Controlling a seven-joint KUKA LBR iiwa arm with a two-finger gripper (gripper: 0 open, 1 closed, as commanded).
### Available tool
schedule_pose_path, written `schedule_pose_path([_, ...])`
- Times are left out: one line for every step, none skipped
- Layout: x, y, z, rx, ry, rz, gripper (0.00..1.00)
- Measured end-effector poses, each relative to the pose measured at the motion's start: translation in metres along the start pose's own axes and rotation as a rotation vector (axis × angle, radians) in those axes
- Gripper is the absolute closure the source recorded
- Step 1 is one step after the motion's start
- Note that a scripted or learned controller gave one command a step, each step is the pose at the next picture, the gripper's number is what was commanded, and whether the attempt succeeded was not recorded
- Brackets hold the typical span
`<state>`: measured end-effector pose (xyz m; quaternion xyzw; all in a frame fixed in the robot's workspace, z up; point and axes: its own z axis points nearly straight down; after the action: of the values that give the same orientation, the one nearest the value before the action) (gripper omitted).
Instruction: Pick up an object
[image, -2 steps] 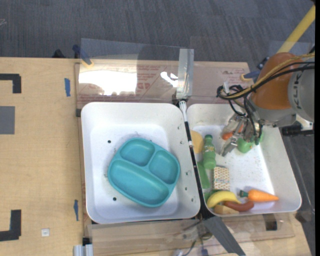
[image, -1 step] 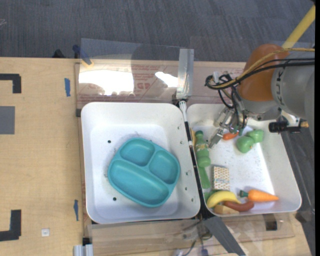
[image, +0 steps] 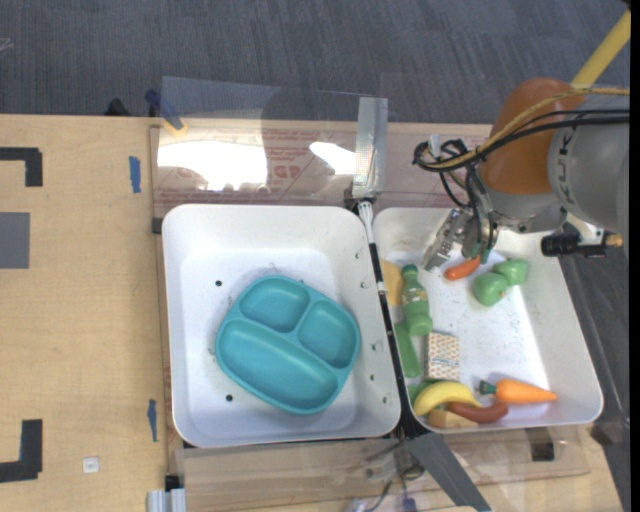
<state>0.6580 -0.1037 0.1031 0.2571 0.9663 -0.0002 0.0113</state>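
Note:
My gripper (image: 453, 248) hangs over the back left part of the right bin (image: 570, 330), reaching in from the right. A small orange carrot (image: 463, 268) lies right at its tip, touching or nearly touching it. A green pepper (image: 497, 283) sits just to the right of that carrot. Along the bin's left wall lies a green bottle (image: 414, 306) with a yellow piece (image: 390, 283) beside it. Toward the front lie a patterned cracker (image: 443, 352), a banana (image: 441, 395), a red sausage (image: 472, 413) and a bigger carrot (image: 520, 392).
The left bin (image: 200, 240) holds a teal divided plate (image: 290, 343). A ridge (image: 380, 300) separates the two bins. Cables (image: 455, 160) trail from the arm's wrist above the right bin's back edge.

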Motion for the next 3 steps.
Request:
schedule_pose_path([0.014,0.028,-0.12,-0.005,0.002,0.008,1.0])
schedule_pose_path([0.001,-0.044,-0.081,0.003,0.019,-0.22,1.0])
schedule_pose_path([0.001,-0.042,-0.081,0.002,0.018,-0.223,0.0])
